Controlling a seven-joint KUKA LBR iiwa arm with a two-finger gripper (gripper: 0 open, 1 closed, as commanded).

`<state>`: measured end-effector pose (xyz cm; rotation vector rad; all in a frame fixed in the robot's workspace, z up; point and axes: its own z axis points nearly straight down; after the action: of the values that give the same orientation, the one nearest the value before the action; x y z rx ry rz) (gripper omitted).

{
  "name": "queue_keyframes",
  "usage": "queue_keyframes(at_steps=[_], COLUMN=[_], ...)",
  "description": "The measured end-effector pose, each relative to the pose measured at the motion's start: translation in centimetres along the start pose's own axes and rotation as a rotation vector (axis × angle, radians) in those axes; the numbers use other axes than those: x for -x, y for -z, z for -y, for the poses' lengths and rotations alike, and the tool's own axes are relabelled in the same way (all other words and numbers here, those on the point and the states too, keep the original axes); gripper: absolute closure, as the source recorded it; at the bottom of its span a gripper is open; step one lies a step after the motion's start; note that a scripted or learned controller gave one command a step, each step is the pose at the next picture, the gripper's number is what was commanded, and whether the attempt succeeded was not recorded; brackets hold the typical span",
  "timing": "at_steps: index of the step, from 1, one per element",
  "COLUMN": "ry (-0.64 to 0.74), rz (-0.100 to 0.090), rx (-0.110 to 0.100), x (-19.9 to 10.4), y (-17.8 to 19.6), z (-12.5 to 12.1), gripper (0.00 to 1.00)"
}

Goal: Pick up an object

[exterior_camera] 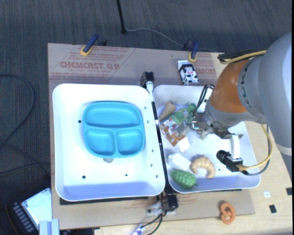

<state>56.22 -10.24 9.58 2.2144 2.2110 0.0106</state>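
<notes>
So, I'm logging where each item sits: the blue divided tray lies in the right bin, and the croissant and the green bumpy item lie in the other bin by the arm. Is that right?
Not quite. The camera view shows the blue divided tray in the left bin, not the right one. The croissant and the green bumpy item do lie in the other bin, under the arm.

A blue 3-compartment tray (112,129) lies mid left bin (63,180). Along the bench's far edge sit 2 clamps (89,44) and a cow-print tag (188,73). An orange ring (227,212) lies near its front-right corner.
</notes>
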Motion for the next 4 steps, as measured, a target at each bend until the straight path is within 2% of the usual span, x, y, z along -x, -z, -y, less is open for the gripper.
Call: queue_keyframes(at_steps=[1,2,3,4], ry=[0.007,0.003,0.001,0.002], rz=[-0.016,-0.003,-0.003,-0.004], rx=[0.013,-0.012,-0.014,-0.014], x=[-0.9,-6.9,-7.5,-9.5], y=[1.6,11.8,14.0,14.1], z=[-0.6,-1.7,7.4,7.6], gripper=[1.00,1.00,1.00,1.00])
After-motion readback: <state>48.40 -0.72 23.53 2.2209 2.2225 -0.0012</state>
